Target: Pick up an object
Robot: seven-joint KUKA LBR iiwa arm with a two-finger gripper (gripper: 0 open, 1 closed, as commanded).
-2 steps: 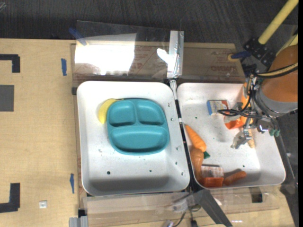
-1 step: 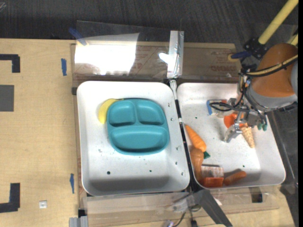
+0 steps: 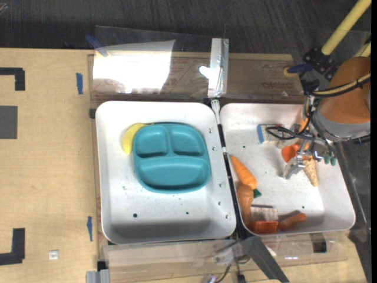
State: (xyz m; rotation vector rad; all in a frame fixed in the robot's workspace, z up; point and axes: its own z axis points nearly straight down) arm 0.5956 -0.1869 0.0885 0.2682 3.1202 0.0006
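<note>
The gripper [image 3: 298,165] hangs in the right bin [image 3: 341,202], its grasp impossible to tell, with the carrot [image 3: 243,171] just beside it toward the left bin, long axis slanting toward the divider

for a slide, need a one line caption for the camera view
Gripper lowered into the right bin among orange toy items, teal divided plate in the left bin.

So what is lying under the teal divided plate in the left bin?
A yellow object sticks out from under the upper left edge of the teal plate. The plate covers most of it, so I cannot tell what it is.
</note>
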